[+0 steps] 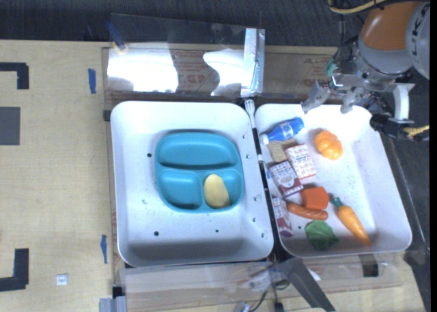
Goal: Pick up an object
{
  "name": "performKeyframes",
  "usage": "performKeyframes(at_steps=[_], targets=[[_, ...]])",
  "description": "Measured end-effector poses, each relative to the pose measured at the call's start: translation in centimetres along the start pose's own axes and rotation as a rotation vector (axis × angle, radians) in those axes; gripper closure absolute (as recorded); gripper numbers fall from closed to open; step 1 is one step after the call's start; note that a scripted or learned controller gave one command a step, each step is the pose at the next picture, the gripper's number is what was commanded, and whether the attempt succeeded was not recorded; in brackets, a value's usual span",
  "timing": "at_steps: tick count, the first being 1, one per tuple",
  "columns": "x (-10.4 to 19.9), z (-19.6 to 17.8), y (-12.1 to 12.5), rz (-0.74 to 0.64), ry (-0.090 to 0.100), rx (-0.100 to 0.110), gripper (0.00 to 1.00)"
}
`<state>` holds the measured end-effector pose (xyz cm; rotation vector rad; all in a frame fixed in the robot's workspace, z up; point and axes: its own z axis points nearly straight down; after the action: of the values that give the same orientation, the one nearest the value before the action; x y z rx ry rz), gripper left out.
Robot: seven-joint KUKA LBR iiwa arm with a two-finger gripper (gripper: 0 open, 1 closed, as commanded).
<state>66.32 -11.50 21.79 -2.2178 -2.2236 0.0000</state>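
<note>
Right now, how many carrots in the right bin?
1. The carrot lies near the right bin's front right corner, beside the green vegetable. Others could be hidden under the packets.

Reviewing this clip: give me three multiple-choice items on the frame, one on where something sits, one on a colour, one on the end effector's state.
1. Where is the yellow lemon?
A. In the blue tray's lower right compartment
B. Beside the carrot
C. On the bench

2. What colour is the bottle in the right bin?
A. Red
B. Blue
C. Green

3. What is the end effector doing?
A. Gripping the carrot
B. Pressing the lemon
C. Hanging over the right bin's top edge, holding nothing

Key: 1 A, it lies in the blue tray in the left bin. 2 B, its body is blue. 3 C, nothing sits between its fingers.
</note>
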Motion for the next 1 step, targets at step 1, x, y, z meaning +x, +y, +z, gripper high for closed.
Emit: performKeyframes(at_steps=[1], targets=[[-2.15,9.76,0.19,-0.218,0.001,0.007,0.0]])
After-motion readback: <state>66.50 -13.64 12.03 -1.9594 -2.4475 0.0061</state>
